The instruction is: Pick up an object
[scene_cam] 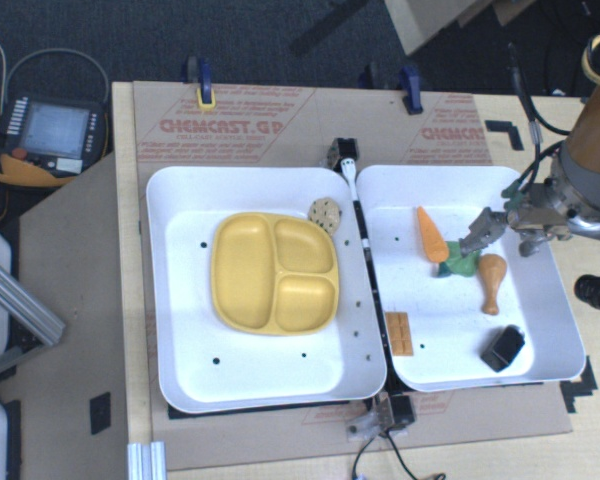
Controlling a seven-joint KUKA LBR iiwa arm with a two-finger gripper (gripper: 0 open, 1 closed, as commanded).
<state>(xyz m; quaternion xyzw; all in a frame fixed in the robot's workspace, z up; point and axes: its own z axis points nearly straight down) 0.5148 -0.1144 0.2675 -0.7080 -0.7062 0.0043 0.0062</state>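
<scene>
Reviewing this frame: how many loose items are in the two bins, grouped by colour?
Yellow: 1, the divided plate in the left bin
Speckled beige: 1, the cookie, same bin
Orange: 1, the carrot in the right bin
Green: 1, the green piece by the hand
Brown: 2, the drumstick and the cracker
Black: 1, the black block
Total: 7

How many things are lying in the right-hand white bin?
5: carrot upper left, green piece beside it, drumstick centre, cracker lower left, black block lower right. The hand may hide more.
</scene>
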